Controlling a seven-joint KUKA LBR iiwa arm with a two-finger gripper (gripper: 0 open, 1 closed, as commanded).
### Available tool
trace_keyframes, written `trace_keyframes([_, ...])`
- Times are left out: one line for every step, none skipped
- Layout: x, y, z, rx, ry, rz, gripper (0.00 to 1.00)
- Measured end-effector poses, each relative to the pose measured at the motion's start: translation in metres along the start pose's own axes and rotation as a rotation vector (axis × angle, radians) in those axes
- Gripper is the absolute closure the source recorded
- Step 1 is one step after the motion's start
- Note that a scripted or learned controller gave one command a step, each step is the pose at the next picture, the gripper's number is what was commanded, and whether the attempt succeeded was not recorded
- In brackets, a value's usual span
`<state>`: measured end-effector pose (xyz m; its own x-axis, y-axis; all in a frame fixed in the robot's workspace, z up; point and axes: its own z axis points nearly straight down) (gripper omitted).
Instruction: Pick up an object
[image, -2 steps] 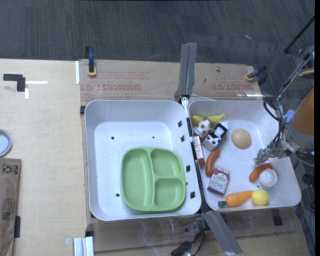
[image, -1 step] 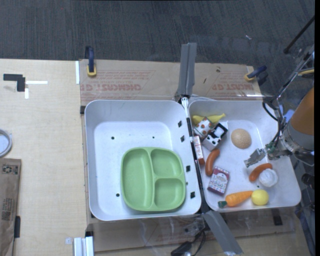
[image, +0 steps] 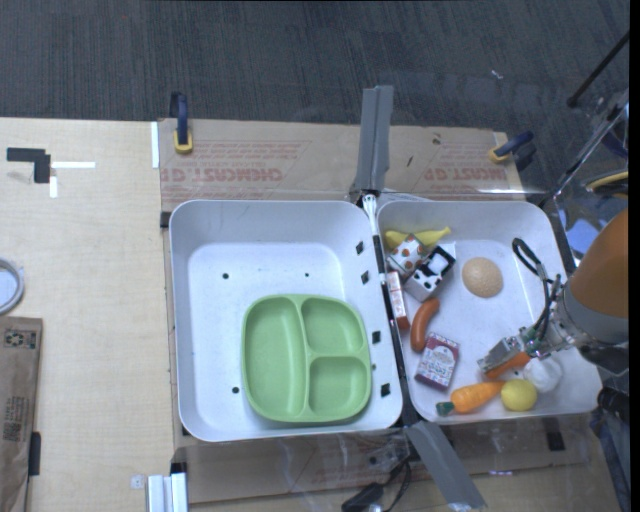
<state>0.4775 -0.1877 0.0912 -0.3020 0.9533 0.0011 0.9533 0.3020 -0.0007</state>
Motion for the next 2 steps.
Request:
trace_keyframes([-0.0007, 0.0006, -0.0092, -0.001, 0.0, 0.004, 1.0])
trace_keyframes([-0.0007, 0.0006, -0.0092, -0.001, 0.0, 0.003, 0.0])
